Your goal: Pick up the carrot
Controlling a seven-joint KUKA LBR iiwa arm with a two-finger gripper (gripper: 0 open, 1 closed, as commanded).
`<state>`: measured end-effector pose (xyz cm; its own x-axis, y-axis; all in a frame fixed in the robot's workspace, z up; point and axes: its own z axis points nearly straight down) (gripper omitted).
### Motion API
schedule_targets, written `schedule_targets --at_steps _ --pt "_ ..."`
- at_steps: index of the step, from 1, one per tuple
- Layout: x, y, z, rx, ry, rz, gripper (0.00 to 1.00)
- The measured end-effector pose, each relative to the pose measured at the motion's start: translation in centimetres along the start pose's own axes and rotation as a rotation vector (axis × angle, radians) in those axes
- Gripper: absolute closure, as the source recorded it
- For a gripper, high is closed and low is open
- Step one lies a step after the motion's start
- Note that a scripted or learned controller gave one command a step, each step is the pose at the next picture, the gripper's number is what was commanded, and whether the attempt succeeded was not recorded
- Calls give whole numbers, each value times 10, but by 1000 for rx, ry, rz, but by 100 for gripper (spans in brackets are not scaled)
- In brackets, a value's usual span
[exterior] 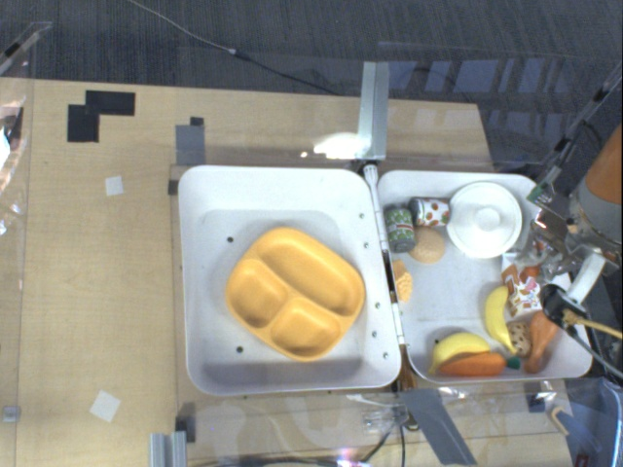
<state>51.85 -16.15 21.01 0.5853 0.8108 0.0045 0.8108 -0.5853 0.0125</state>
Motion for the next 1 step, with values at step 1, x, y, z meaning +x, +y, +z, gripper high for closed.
schedule_targets --at_steps 1 --pt "34 -66 80 18 -5 14 100"
